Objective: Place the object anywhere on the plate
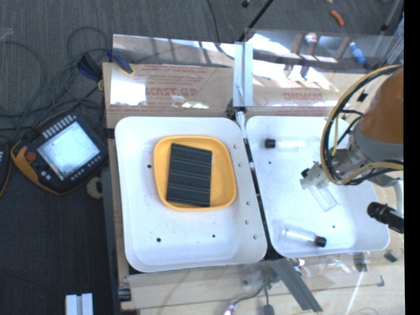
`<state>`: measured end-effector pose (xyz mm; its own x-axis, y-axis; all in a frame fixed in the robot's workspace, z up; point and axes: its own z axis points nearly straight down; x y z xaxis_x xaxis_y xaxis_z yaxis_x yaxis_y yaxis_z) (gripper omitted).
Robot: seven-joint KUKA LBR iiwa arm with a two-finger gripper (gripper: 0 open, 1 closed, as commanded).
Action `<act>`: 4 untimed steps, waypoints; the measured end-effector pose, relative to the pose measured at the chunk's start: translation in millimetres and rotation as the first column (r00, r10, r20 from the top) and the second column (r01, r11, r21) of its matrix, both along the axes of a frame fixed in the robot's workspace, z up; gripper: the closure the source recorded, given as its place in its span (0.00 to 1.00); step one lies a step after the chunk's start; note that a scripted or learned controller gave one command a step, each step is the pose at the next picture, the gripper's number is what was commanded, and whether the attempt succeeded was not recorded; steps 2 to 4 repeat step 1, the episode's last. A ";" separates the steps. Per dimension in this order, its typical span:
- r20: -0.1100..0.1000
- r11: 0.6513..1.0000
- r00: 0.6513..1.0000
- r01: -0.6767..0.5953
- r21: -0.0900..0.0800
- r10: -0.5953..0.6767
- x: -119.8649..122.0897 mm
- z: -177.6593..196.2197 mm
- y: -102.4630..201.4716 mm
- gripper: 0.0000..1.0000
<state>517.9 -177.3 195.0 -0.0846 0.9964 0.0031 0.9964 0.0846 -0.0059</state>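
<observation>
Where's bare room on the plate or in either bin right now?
The yellow plate is mostly covered by the dark ridged block; only its rim is bare. Left bin: bare floor in front of the plate. Right bin: bare middle between the two clear tubes; crowded near the gripper.

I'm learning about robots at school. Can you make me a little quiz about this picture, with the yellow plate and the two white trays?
1. True or false: the dark ridged block lies on the yellow plate.
2. Which white bin holds the plate: A) the left bin, B) the right bin?
3. How many clear tubes with black caps lie in the right bin?

Key
1. True; it rests flat inside the plate's rim.
2. A, the left bin.
3. Two: one tube near the top, another tube near the bottom. The gripper hovers between them.
</observation>
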 end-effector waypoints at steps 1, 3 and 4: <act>0.000 1.000 1.000 0.000 0.000 0.000 0.0 0.0 -0.1 0.00; 0.000 1.000 1.000 0.000 0.000 0.000 0.0 0.0 -0.1 0.00; 0.000 1.000 1.000 0.000 0.000 0.000 0.0 0.0 -0.1 0.00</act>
